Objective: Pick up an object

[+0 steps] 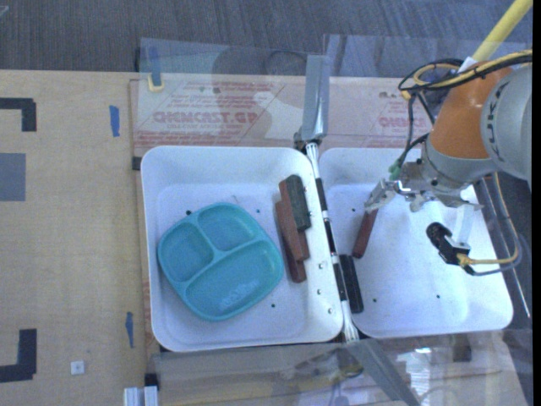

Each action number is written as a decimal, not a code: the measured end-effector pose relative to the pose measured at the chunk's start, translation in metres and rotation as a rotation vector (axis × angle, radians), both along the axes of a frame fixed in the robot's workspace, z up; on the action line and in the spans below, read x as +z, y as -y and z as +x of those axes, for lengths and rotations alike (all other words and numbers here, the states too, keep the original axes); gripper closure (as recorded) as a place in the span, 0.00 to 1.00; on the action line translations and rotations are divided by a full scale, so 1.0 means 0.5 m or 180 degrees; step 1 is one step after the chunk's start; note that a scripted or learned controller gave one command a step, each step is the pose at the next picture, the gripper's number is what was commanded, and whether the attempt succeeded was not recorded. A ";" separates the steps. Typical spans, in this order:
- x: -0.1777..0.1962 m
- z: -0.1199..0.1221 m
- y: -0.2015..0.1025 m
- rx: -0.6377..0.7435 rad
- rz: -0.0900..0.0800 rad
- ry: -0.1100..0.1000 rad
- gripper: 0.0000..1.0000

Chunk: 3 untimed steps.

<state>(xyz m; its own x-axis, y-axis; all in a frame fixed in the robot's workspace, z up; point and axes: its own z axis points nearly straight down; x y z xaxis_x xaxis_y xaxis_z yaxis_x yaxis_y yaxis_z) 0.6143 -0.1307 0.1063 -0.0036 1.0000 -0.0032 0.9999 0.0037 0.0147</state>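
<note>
Two fingers of the pincer are spread apart above the right bin, grasping nothing. Just below them a brown stick lies on the bin floor near the left wall, slightly tilted, apart from the fingertips. A black bar lies along the divider between the bins. In the left bin a teal divided tray rests on the floor; to its right lie a brown block and a dark green piece, touching each other
</note>
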 end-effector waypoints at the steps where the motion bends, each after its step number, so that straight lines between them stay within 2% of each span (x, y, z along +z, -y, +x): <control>1: -0.008 -0.031 -0.030 0.0135 -0.0015 0.0052 0.00; 2: -0.035 -0.058 -0.069 0.0482 0.0007 -0.0033 0.00; 3: -0.013 -0.055 -0.066 0.0470 0.0008 -0.0017 1.00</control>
